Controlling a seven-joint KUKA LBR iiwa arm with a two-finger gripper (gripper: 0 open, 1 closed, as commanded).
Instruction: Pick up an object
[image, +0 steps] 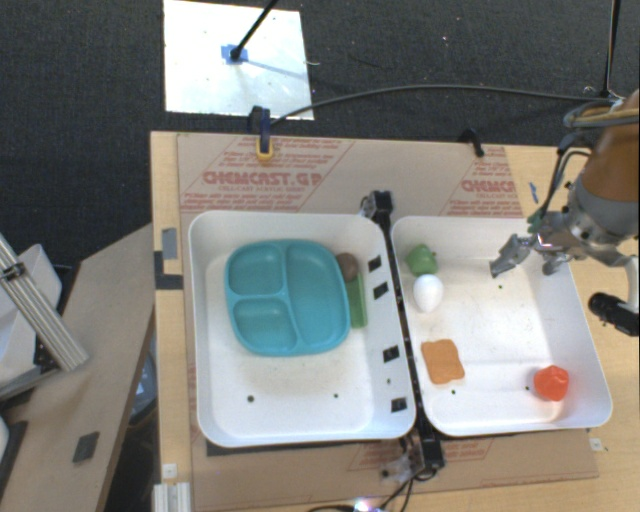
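At the left of the frame, the left bin (215, 400) holds a teal divided tray (285, 297). A small brown object (348, 266) sits at the tray's upper right corner and a green strip (357, 301) lies along its right edge, both tucked against the tray and far from the arm.

Right of the centre divider, the right bin (585, 340) carries four loose candidates. A green piece (422, 259) lies near the upper left of that bin, with a white egg-shaped object (428, 292) just below it, close beside it or perhaps touching. Lower down, an orange flat piece (442, 361) lies apart from both, its long axis running roughly up and down the frame. A red-orange round object (551, 382) sits near the bin's lower right corner.

The gripper (520, 255) hangs over the upper right part of this bin, at the frame's right edge. Its fingers look parted, one grey tip pointing left and down toward the bin floor, and nothing sits between them.

The relation that matters: the green piece and the white egg lie to the left of the fingers, roughly level with them or a little lower in the frame, while the red-orange object lies well below them, slightly to the right. The green and white pair seems the nearer target, though their closeness could make a clean single grasp harder.
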